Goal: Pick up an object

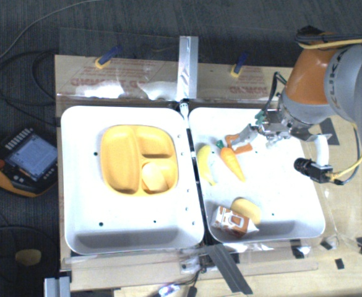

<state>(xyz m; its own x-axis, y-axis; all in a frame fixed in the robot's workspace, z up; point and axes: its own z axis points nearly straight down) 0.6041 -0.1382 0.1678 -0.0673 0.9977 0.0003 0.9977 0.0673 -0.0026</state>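
Observation:
In the right bin (292, 203) an orange carrot (233, 164) with a green top lies beside a pale yellow banana (204, 164). A yellow fruit (247, 210) and a small brown and white carton (232, 222) sit near the bin's front wall. My gripper (238, 143) reaches in from the right and hovers just over the carrot's leafy end. Its two orange-tipped fingers (232, 139) stand slightly apart, open, with nothing between them.
The left bin (81, 215) holds a yellow divided plate (137, 159). A metal divider post (187, 67) rises at the back between the bins. A black cable fitting (310, 168) hangs over the right bin's right side. The arm's orange band (307, 79) is at the top right.

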